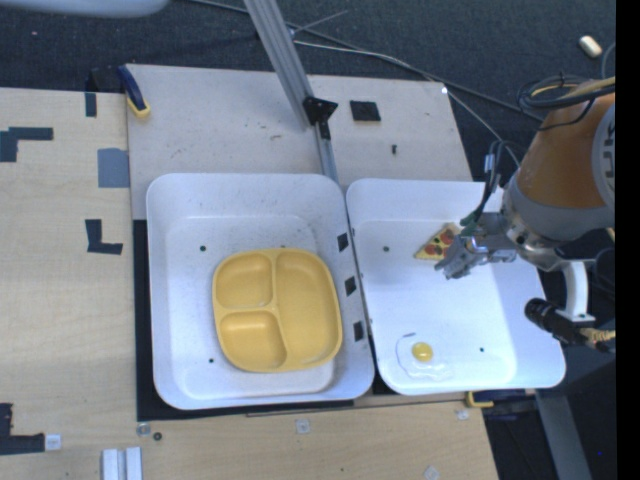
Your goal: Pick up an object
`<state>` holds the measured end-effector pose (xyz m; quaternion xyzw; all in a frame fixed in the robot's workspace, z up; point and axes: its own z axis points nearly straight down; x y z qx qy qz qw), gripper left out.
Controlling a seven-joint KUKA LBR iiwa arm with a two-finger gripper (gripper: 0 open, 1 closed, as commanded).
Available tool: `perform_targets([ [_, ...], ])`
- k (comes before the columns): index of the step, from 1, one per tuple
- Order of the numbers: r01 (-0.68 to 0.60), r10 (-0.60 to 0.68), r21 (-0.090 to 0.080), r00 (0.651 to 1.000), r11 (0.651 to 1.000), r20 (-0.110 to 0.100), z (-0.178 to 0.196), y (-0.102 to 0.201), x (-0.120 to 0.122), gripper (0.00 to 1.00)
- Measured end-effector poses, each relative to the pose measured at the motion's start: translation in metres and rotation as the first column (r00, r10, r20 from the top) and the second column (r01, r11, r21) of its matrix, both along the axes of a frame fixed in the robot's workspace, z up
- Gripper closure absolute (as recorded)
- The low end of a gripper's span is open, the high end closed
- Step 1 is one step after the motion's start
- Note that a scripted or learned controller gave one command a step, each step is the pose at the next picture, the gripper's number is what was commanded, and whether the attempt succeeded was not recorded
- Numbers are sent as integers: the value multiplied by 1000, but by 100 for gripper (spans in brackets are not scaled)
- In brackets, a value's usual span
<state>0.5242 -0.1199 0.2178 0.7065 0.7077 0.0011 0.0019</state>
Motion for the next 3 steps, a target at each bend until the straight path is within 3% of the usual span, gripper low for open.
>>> perform_targets([
  [1,1,-1,-1,1000,1000,1,60,-6,6,100],
  [3,-4,5,2,1000,1000,-6,39,95,-4,100],
])
